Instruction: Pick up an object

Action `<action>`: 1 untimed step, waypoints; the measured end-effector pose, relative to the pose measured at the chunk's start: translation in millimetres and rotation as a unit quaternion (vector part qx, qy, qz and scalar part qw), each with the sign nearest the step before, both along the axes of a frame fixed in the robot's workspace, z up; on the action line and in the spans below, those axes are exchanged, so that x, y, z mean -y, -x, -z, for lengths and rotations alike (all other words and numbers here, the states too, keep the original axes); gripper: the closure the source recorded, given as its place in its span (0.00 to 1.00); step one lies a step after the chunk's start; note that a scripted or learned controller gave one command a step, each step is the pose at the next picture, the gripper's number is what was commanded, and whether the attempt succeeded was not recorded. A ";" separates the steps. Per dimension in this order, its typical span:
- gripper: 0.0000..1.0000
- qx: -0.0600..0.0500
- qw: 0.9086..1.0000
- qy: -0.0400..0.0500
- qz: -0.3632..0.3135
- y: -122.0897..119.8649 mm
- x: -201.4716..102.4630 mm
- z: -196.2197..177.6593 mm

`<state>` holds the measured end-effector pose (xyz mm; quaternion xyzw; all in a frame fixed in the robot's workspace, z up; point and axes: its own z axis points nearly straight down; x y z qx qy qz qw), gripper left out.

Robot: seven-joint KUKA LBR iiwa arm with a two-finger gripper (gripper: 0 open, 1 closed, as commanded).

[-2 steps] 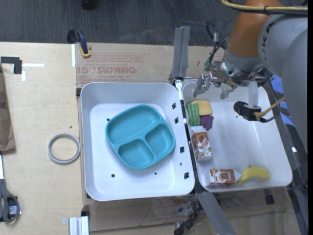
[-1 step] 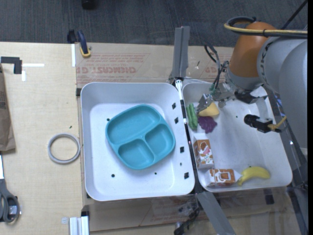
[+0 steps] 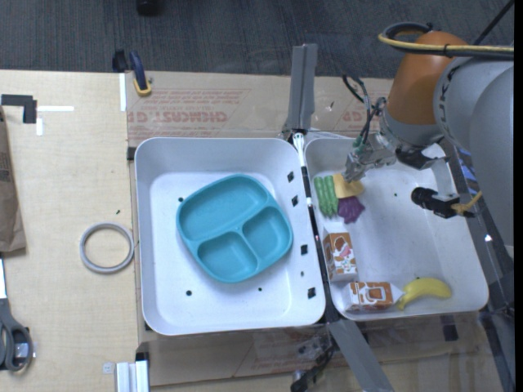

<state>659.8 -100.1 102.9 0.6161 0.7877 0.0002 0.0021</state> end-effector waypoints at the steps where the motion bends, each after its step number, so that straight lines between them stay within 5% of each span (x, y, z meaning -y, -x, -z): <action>1: 0.00 0.000 1.000 0.000 0.000 0.0 -0.1 0.0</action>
